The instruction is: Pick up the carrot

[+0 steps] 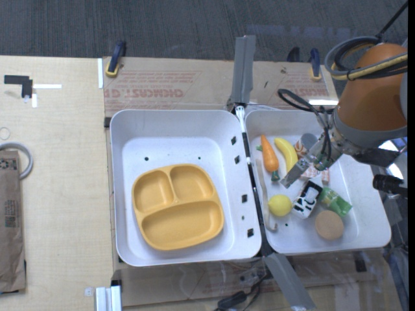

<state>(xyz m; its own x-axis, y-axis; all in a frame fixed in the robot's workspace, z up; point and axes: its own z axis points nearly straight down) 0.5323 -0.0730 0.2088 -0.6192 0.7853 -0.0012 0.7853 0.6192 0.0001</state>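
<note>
The orange carrot (pixel 269 154) lies in the right bin (pixel 363 238), near its left wall, with its green tip pointing down. A yellow banana (pixel 286 153) lies right beside it. My gripper (pixel 293 173) hangs over the middle of the right bin, just right of and below the carrot, its grey fingers pointing down-left toward the carrot's lower end. I see nothing between the fingers.
A lemon (pixel 280 205), a black-and-white item (pixel 306 199), a green packet (pixel 336 203) and a tan round block (pixel 329 225) lie in the right bin. The left bin (pixel 123 173) holds a yellow divided plate (pixel 178 206). A grey divider post (pixel 243 70) stands between the bins.
</note>
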